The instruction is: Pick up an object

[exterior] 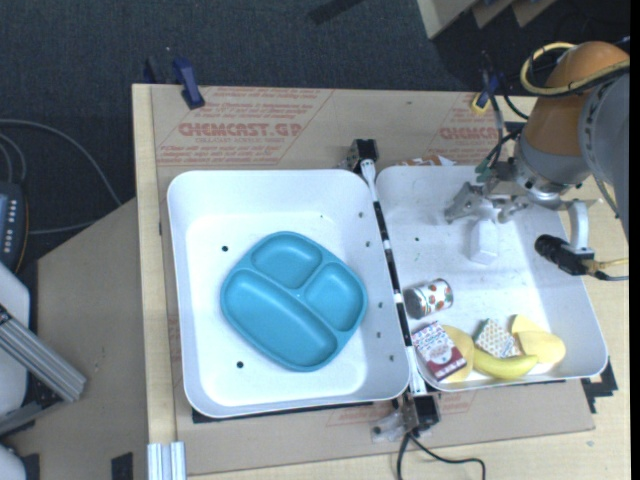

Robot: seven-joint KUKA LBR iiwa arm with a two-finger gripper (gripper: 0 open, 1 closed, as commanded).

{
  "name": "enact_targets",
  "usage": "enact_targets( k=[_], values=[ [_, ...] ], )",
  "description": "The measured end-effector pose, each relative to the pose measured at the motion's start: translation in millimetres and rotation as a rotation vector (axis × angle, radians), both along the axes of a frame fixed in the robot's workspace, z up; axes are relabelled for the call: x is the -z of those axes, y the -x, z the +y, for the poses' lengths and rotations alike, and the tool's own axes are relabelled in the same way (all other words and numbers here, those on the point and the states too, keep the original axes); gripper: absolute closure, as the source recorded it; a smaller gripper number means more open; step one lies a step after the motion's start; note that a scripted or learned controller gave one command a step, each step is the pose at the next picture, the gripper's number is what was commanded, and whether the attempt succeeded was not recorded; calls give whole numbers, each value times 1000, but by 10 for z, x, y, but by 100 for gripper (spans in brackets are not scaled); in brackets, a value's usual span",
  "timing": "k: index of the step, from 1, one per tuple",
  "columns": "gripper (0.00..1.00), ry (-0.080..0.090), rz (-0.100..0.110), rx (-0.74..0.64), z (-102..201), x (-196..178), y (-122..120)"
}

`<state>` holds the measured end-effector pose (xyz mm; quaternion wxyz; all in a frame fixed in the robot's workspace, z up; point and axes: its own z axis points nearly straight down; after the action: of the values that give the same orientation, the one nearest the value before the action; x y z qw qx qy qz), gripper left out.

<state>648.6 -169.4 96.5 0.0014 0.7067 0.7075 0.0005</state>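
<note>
Tool (pixel 487 211) hangs over the right bin (pixel 590 313), fingers spread, pinching nothing; can (pixel 429 297) and banana (pixel 505 364) lie nearer the camera.

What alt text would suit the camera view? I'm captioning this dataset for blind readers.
A grey robot arm with an orange band reaches from the right, its gripper poised over the right white bin, which holds a small can, a banana and snack packets near its front edge. The left bin holds a blue divided plate.
</note>
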Motion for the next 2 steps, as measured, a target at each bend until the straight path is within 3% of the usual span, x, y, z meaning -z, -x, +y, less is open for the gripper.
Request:
enact_targets(
  k=[1, 2],
  values=[
    [0, -1, 0, 0, 656, 108, 402],
    [0, 0, 0, 0, 755, 114, -184]
  ],
)
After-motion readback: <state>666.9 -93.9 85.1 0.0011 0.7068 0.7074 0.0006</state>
